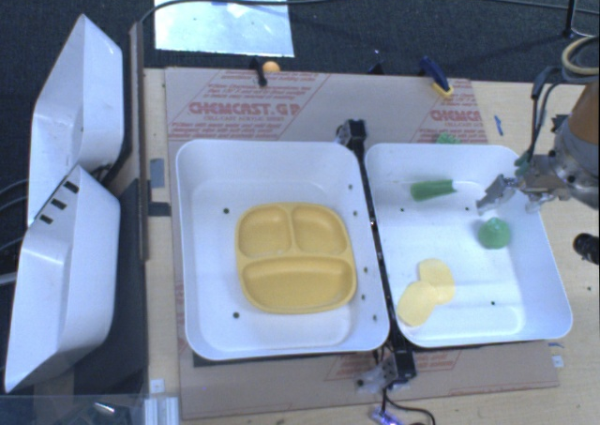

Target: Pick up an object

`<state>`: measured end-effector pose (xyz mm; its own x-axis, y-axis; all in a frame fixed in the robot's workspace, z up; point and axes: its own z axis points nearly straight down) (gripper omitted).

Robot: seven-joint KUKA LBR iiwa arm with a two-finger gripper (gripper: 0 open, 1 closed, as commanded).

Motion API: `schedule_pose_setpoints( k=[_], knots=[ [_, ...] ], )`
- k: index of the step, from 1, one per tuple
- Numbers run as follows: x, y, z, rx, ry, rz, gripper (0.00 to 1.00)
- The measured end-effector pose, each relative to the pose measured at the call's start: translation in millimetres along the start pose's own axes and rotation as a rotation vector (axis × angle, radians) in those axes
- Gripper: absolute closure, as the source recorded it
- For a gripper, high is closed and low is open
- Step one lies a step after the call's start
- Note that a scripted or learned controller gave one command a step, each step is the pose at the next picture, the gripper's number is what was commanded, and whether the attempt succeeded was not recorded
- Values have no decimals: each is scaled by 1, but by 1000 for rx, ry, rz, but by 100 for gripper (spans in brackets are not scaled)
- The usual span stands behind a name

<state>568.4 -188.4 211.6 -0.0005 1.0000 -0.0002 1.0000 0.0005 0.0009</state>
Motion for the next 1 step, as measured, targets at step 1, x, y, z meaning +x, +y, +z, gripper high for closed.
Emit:
schedule_pose_setpoints(
  k=[1],
  knots=[
    [-12, 14, -26, -2, -1, 0, 0]
  ],
)
